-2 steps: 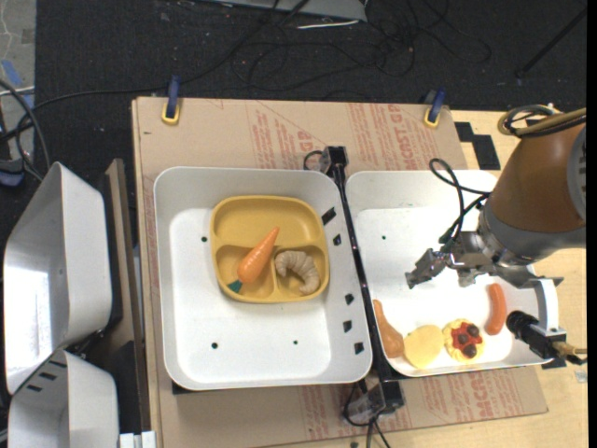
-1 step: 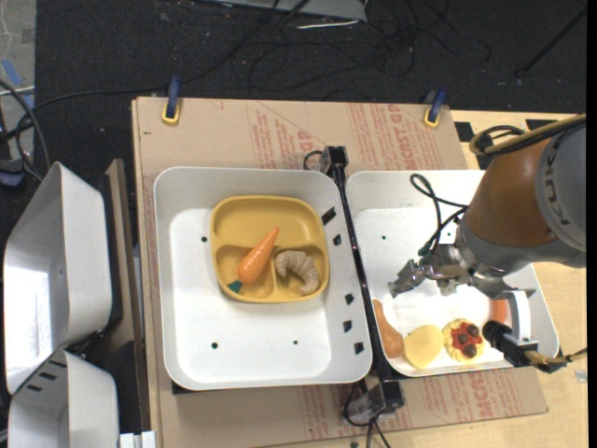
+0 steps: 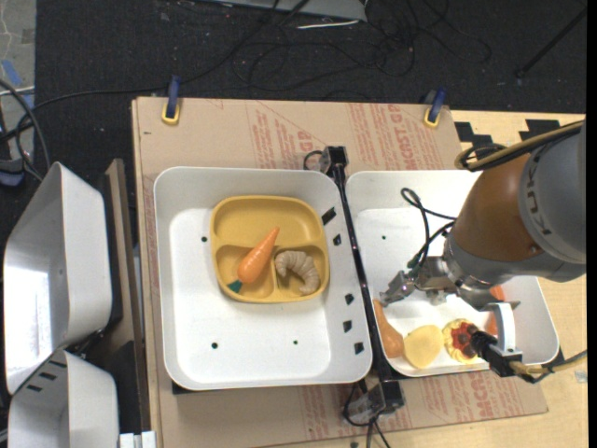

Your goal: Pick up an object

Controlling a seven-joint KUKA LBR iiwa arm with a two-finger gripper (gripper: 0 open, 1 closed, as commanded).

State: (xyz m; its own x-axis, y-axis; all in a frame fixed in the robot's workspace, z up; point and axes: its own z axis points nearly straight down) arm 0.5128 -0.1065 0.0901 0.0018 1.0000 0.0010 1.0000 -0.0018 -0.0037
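My gripper (image 3: 399,289) hangs low over the front left part of the right bin (image 3: 401,194), under the arm's orange band (image 3: 499,203). Just below it lie an orange elongated piece (image 3: 389,332), a pale yellow round piece (image 3: 423,345) and a red and yellow toy food item (image 3: 460,338). Nothing can be seen held in the gripper. In the left bin (image 3: 187,278) sits a yellow divided plate (image 3: 233,217) with a toy carrot (image 3: 258,256) and a beige curled shrimp-like piece (image 3: 298,269).
A black divider with clips (image 3: 347,250) runs between the two bins. Cables (image 3: 420,215) trail from the wrist across the right bin. The bins rest on a cardboard sheet (image 3: 280,124) held by blue and yellow clamps (image 3: 171,101).
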